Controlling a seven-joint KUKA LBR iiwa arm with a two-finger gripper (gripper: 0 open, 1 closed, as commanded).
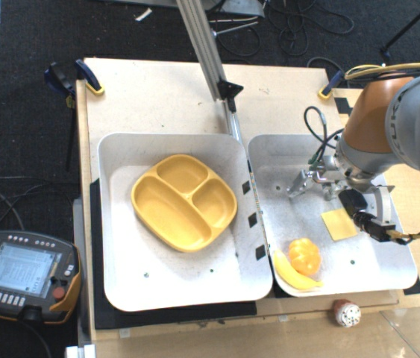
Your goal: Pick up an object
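Two bins sit side by side: a divided plate (184, 201) in the left bin (120, 274); a banana (293, 274) (lower left corner) in the right bin (389, 271).

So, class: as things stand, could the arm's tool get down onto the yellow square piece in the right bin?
Probably yes. The tool hangs over the right bin, beside the yellow square piece, which lies flat with nothing on top. The banana and orange sit apart, nearer the front rim.

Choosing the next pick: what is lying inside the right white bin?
Inside the right white bin: a flat yellow square, an orange round fruit against a yellow banana. The grey arm's gripper hangs over the bin's back part, covering the floor below.
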